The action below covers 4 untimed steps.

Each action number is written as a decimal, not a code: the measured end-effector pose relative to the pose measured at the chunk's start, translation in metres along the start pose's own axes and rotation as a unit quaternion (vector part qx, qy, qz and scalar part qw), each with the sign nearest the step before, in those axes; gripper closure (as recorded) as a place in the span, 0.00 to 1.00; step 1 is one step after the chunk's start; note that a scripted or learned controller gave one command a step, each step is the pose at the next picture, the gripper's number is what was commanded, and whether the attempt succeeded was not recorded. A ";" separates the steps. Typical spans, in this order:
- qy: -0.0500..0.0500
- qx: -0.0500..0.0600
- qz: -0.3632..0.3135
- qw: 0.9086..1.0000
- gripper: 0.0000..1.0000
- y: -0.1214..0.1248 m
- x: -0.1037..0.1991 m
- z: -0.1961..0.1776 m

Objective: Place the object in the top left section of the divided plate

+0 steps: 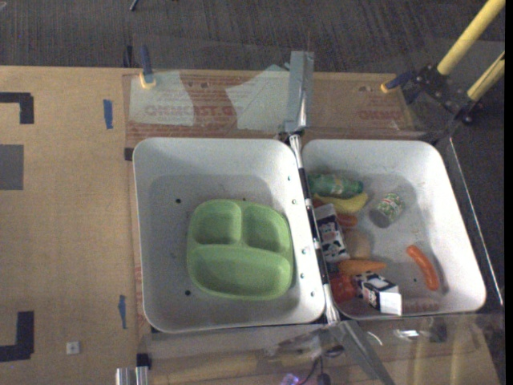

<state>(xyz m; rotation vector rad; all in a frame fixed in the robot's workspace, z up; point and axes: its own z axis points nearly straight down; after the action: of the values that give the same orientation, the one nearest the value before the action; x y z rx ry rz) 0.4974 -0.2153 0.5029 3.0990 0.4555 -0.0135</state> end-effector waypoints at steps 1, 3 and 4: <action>0.000 -0.001 -0.002 1.000 1.00 0.000 0.001 -0.010; 0.000 -0.003 -0.006 1.000 1.00 -0.002 0.005 -0.030; 0.000 -0.004 -0.008 1.000 1.00 -0.002 0.007 -0.040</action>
<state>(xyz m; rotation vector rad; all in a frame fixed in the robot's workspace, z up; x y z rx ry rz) 0.5033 -0.2106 0.5428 3.0868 0.4784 -0.0127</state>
